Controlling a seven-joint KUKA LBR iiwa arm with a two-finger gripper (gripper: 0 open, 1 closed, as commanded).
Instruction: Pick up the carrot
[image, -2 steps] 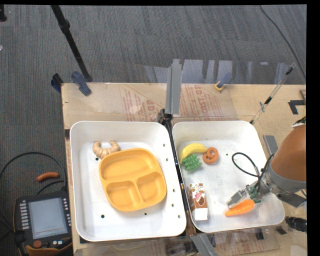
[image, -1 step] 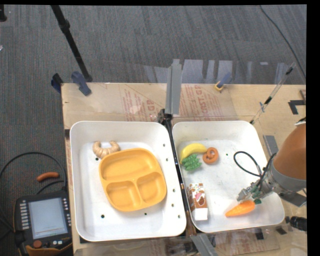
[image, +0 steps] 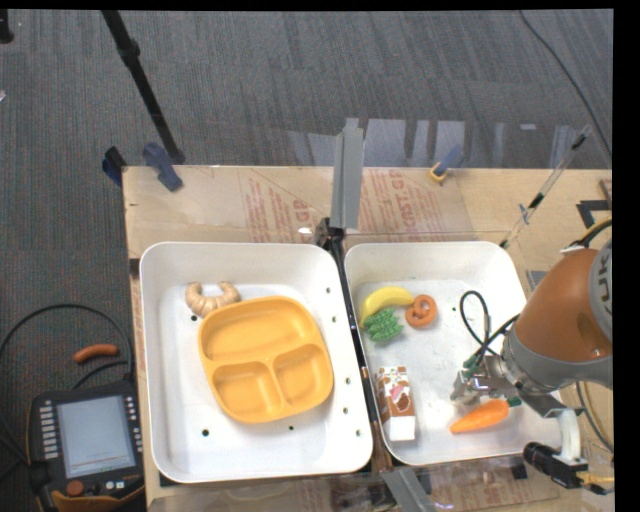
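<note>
Gripper (image: 484, 386) low over the right bin (image: 440, 262), near its front right corner, just above and beside the carrot (image: 480, 417). Whether clenched or released: cannot tell, metal parts too small and cluttered to read. No sign of the carrot lifted; lying flat on the bin floor close to the front rim, tip pointing left, thick end toward the right wall. Contact between gripper and carrot unclear. Black cable (image: 474, 312) looping up from the wrist. Toward the bin's back left: banana (image: 387, 298), green vegetable (image: 382, 324), orange ring (image: 422, 311). Small carton (image: 396, 400) along the left wall near the front. In the left bin (image: 160, 400): yellow divided plate (image: 265, 357) at centre, pastry (image: 212, 294) touching its back left edge.
</note>
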